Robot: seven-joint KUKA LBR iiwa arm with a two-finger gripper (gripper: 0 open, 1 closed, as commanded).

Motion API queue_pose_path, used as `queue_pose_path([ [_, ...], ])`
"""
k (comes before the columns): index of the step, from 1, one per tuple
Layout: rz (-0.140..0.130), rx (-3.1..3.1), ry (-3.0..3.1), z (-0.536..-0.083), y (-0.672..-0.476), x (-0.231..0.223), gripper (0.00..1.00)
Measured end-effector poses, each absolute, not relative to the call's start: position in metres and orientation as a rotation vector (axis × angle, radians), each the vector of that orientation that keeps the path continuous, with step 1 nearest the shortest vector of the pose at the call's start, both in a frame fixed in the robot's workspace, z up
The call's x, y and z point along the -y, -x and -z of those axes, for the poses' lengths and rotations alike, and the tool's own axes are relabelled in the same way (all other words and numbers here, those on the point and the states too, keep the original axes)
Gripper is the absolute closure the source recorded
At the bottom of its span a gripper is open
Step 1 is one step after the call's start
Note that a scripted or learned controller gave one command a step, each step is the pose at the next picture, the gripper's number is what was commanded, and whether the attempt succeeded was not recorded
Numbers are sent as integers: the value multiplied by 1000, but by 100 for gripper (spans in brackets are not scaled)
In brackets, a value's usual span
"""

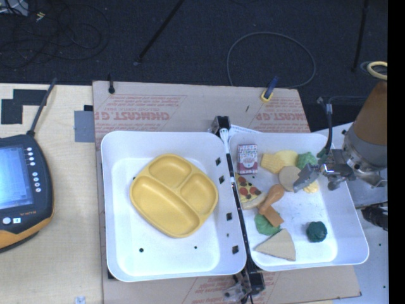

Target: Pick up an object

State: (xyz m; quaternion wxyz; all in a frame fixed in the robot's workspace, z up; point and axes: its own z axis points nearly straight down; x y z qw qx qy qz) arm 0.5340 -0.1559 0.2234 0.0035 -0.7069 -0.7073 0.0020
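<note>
Gripper [308, 179] hangs over the right bin [354, 246], reaching in from the right below the arm's orange band; whether anything sits between its tips I cannot tell. Its dark metal end is right above a round tan disc [289, 177] and touches or nearly touches it. Just left of that lie a lumpy yellow piece [276, 161], an orange carrot-shaped piece [273, 197] and a small pizza slice [249, 194]. A little red-and-white carton [247, 158] stands at the far left corner. Nearer lie a green leafy piece [266, 225], a pale wedge [277, 246] and a dark green knobbly ball [317, 231], with bare white floor around the ball. The left bin [120, 233] holds a smooth yellow divided plate [173, 194], with open white margin all round it.
</note>
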Motion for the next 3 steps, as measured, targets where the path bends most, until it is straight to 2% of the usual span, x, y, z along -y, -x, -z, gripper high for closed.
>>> queue_pose_path([
  [1,-3,2219,2212,-81,-571,143,0],
  [2,2,2222,2219,-87,-525,80,0],
  [3,3,2227,2219,-86,-633,85,0],
])
